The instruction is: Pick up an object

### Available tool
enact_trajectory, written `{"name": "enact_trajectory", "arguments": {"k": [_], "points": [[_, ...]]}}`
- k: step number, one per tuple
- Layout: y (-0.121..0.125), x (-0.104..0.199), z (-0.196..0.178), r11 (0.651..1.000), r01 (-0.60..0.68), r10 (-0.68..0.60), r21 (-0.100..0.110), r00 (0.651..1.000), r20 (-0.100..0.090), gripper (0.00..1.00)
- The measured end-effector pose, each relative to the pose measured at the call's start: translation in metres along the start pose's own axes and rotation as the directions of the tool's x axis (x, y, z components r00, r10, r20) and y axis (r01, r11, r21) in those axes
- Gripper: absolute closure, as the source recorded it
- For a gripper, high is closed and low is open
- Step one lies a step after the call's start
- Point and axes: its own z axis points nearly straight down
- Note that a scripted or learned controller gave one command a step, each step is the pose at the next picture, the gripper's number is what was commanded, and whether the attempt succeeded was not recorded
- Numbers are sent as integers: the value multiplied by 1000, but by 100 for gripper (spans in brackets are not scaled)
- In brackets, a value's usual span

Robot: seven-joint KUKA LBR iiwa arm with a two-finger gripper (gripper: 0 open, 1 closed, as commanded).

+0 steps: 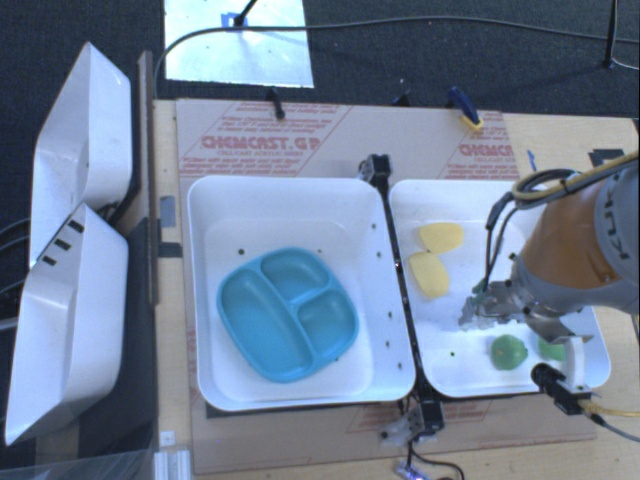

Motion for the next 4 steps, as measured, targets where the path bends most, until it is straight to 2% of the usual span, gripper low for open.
{"name": "enact_trajectory", "arguments": {"k": [2, 3, 4], "points": [[13, 0, -91, 1000, 1, -1, -4, 1000, 0, 100], [4, -1, -146, 1000, 1, -1, -4, 1000, 0, 100], [5, -1, -173, 1000, 1, -1, -2, 1000, 0, 100]]}}
